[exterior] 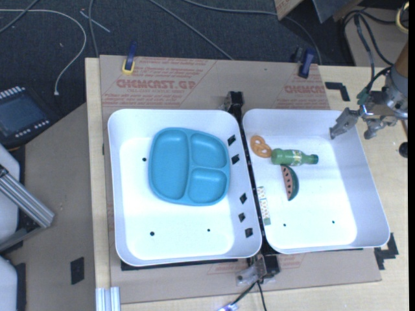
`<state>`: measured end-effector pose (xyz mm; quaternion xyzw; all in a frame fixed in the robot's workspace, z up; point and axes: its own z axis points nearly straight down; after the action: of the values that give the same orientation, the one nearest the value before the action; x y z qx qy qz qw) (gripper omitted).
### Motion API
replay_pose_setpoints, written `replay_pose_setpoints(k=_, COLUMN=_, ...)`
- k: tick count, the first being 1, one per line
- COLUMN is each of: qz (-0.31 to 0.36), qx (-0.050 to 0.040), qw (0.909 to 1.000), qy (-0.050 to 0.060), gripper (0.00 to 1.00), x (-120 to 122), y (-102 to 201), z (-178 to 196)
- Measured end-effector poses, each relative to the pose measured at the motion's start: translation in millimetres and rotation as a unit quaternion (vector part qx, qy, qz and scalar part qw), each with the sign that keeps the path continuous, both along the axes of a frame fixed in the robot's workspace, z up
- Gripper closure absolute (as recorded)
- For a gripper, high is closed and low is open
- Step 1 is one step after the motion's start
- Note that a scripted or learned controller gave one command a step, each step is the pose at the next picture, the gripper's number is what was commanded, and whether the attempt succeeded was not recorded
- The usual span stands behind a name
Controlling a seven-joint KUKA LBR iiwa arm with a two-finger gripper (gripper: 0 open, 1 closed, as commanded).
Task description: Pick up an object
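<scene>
Toy pieces lie together in the right-hand shallow white bin (pixel 363 193), toward its upper left part: a small green plastic bottle (pixel 294 157) on its side, its cap end pointing right; a light-brown pretzel-shaped piece (pixel 260 146) just beside the bottle's left end; and a watermelon-slice piece (pixel 289 182), red with a green rind, just below the bottle. None of the three is between the fingers of the gripper (pixel 355 123).

That gripper sits at the upper right corner of the right-hand bin, at the end of the grey arm (pixel 395 92) entering from the right. Its two fingers stand visibly apart, one over the bin's rim and the other further right, with nothing between them. It is well apart from the bottle and the other pieces.

In the left-hand shallow white bin (pixel 130 225) a blue plastic plate (pixel 188 166) with three compartments lies flat near the middle. Both bins rest side by side on a brown board printed with red lettering (pixel 155 80), which is fixed to the table (pixel 58 173) by blue clamps (pixel 130 58) at its far edge. Loose cables (pixel 78 18) trail over the dark floor beyond.
</scene>
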<state>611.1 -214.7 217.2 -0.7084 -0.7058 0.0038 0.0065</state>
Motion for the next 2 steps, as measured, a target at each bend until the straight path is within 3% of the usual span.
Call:
replay_pose_setpoints(k=1, qz=0.002, qx=-0.0017, qw=1.0, qy=-0.007, gripper=0.0, x=3.0, y=0.8, z=8.9)
replay_pose_setpoints(k=2, qz=0.002, qx=-0.0005, qw=1.0, qy=-0.004, gripper=0.0, x=0.0, y=7.2, z=-52.7)
